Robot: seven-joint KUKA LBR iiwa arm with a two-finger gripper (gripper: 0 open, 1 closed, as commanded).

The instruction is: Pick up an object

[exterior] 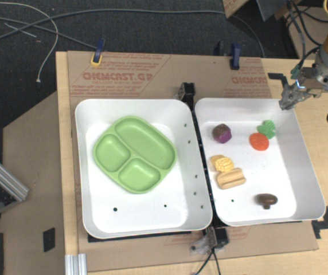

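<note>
Small toy foods, any of which could be the object to pick, lie scattered in the right-hand shallow white bin (301, 171): a dark purple rounded piece (222, 133) near its upper left, an orange-red round piece with a green leafy top (261, 137) to the right of it, a yellow corn-like piece (222, 164) touching a tan bread-shaped piece (231, 178) just below it by the bin's left wall, and a dark brown mushroom-shaped piece (266, 199) alone near the lower edge. The left-hand shallow white bin (89, 171) holds a light green plastic plate with three compartments (134, 153), lying flat and turned at a slant. Both bins sit side by side on a brown cardboard-covered table (152, 76), with a blue clamp (98, 50) and a second blue clamp (234, 55) on its far edge. The arm's pincer (289, 100) hangs over the upper right corner of the right bin, well apart from every toy; whether it is open or closed cannot be told at this size, and nothing is seen held in it.
</note>
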